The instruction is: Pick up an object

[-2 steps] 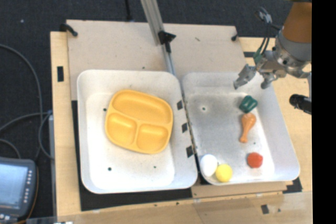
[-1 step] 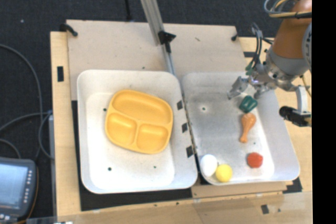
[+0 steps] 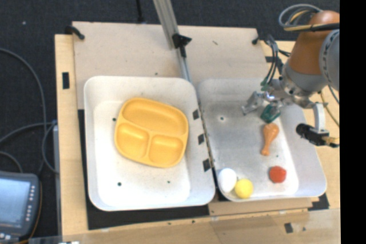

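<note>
Nearest the camera, along the front edge of the right bin [image 3: 306, 188], a white ball [image 3: 227, 179] lies touching a yellow ball [image 3: 244, 188], with a small red ball [image 3: 277, 174] a little to their right. Further back in the same bin, an orange drumstick-shaped toy [image 3: 269, 138] lies on the floor, its thin end pointing toward the front. Just behind it hangs the pincer [image 3: 264, 104], spread open with one finger stretched toward the left; a dark green object [image 3: 270, 114] sits at its tip, just above the drumstick, and whether it is gripped cannot be told. The left bin [image 3: 97, 180] holds a yellow divided plate [image 3: 151, 132]. Both bins rest on the bench [image 3: 143, 46].
</note>
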Action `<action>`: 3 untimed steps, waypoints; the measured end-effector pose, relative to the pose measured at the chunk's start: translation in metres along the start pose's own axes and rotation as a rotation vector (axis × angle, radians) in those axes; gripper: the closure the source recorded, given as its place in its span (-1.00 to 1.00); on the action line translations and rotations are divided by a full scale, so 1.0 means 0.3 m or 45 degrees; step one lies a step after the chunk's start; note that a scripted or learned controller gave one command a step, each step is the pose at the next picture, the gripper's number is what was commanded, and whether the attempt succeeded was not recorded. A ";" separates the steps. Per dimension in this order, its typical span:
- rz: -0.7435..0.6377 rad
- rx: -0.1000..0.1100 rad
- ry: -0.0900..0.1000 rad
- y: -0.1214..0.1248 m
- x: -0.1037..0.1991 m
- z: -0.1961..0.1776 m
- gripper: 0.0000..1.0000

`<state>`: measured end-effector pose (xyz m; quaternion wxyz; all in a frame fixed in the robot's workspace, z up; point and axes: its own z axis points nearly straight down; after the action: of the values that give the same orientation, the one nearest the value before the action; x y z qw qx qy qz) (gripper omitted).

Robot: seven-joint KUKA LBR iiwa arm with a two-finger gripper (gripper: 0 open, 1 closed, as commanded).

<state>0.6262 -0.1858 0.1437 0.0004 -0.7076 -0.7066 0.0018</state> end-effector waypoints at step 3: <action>-0.006 -0.014 -0.001 0.035 -0.019 -0.443 1.00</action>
<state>0.6372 -0.1913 0.2767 -0.0037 -0.7058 -0.7084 -0.0017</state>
